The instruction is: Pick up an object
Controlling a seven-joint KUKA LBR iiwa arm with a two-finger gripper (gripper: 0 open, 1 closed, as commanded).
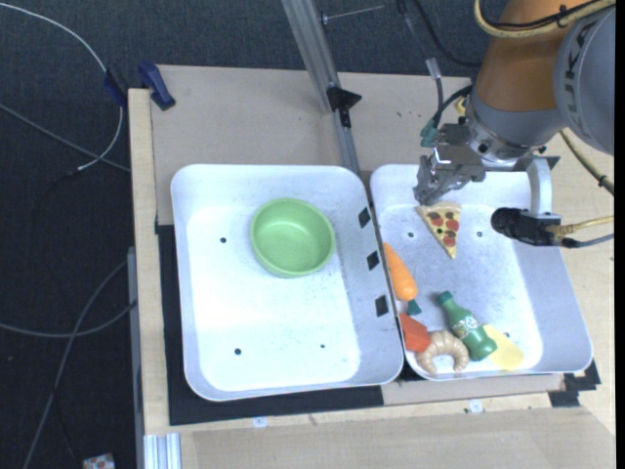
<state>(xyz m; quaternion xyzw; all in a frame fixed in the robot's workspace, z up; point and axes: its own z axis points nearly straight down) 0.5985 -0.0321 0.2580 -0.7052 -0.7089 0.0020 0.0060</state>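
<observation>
1. The gripper (437, 195) is hovering right of centre in the frame, its fingers appearing to pinch the wide crust end of the pizza slice (442, 227); the grip is not certain
2. The slice is hanging point-down over the right bin (547, 291), likely because it is held by its top edge
3. A carrot (399, 273), green bottle (466, 326) and croissant (444, 350) are lying lower in that bin; a green bowl (292, 236) is sitting in the left bin (273, 350)
</observation>
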